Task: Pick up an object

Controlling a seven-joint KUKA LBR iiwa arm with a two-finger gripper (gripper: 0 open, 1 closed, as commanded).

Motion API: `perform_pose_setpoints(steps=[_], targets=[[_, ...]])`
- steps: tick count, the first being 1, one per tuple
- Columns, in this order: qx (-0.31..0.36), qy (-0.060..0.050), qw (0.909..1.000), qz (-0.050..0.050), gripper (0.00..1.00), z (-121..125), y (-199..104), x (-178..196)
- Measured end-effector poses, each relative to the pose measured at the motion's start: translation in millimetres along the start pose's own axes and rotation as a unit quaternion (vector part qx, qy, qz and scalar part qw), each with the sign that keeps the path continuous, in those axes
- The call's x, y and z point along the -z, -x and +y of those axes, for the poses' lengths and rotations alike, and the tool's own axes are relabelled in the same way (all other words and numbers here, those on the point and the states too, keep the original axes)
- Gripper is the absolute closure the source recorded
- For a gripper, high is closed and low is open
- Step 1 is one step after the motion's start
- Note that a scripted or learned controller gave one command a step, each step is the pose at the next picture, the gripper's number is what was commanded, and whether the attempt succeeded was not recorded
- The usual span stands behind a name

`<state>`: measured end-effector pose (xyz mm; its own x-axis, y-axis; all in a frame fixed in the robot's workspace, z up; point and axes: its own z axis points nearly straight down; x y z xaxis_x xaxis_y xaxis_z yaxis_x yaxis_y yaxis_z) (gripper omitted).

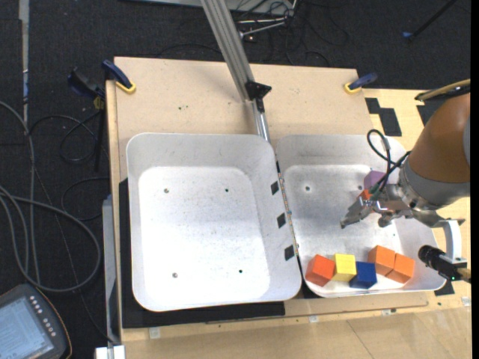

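Arm: grey body with an orange band (449,152), reaching in from the right over the right bin.
Gripper (355,217): low over the middle of the right bin, pointing left and slightly down; whether it is released or clenched cannot be told, and nothing can be made out in it.
Right bin (322,174): white, shallow, speckled; holds all the blocks along its near edge.
Orange block (321,269): leftmost of the row, at the bin's near-left corner.
Yellow block (345,265): just right of the orange block, touching or nearly so.
Blue block (364,274): just right of the yellow one, a little nearer the rim.
Orange pair (394,263): two orange blocks side by side at the right end of the row, beside the blue block.
Purple object (373,179): partly hidden behind the wrist; shape unclear.
Left bin (150,155): white, beside the right bin, their edges meeting at the middle.
Bench (187,88): tan board under both bins, with clamps at its far corners.
Gripper to blocks: apart, with bare bin floor between.
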<state>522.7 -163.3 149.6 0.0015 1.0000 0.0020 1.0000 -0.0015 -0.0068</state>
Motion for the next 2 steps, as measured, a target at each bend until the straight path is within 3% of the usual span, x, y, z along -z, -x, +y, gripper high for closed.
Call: perform_pose_setpoints(steps=[1, 2], targets=[[0.0, 0.001, 1.0, 0.0, 0.0, -0.9, -0.7, -53.9], [0.0, 0.004, 1.0, -0.001, 1.0, 0.9, 0.2, -40.3]])
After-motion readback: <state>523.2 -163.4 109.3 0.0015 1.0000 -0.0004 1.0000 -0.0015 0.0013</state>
